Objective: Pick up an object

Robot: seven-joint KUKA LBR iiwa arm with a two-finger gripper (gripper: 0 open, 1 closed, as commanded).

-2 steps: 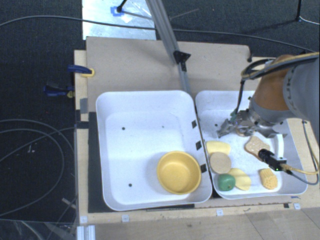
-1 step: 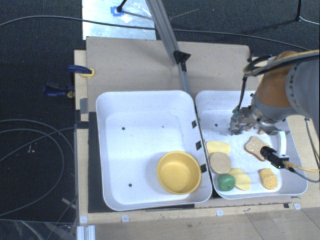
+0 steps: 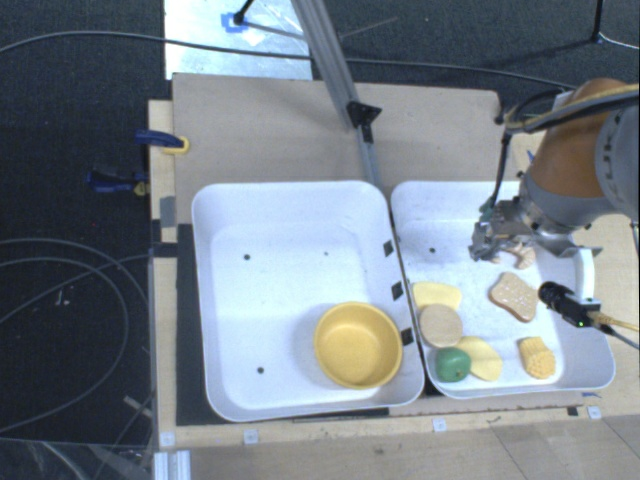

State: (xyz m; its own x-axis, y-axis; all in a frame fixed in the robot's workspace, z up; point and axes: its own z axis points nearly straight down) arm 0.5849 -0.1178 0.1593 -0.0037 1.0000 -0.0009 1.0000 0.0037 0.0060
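**Mia:** So, where is the arm point(image 3: 622, 158)?

**Ben:** It comes in from the right and bends down over the right bin point(image 3: 440, 208). Its orange band point(image 3: 565, 163) sits up high, over the bin's far right corner.

**Mia:** And the gripper point(image 3: 492, 240)?

**Ben:** It points down into the far half of the right bin, low and close to the white floor. It is small and grey, and a thin black cable runs up from it.

**Mia:** Is it open or closed?

**Ben:** That cannot be told from up here. Nothing can be seen held in it.

**Mia:** What is near it?

**Ben:** A small tan bit point(image 3: 522, 258) lies just beside it, on its right. Whether the two touch is not clear.

**Mia:** What else is in that bin?

**Ben:** The toast point(image 3: 513, 296) lies nearer the front, below the tan bit. A pale yellow slice point(image 3: 437, 295) and a round tan disc point(image 3: 440, 324) lie by the left wall. A green ball point(image 3: 453, 364) sits in the front left corner, touching a yellow piece point(image 3: 483, 358). A bumpy yellow block point(image 3: 538, 357) lies at the front right.

**Mia:** And the left bin point(image 3: 290, 190)?

**Ben:** A yellow bowl point(image 3: 358, 344) stands upright near its front right corner, well apart from the gripper.
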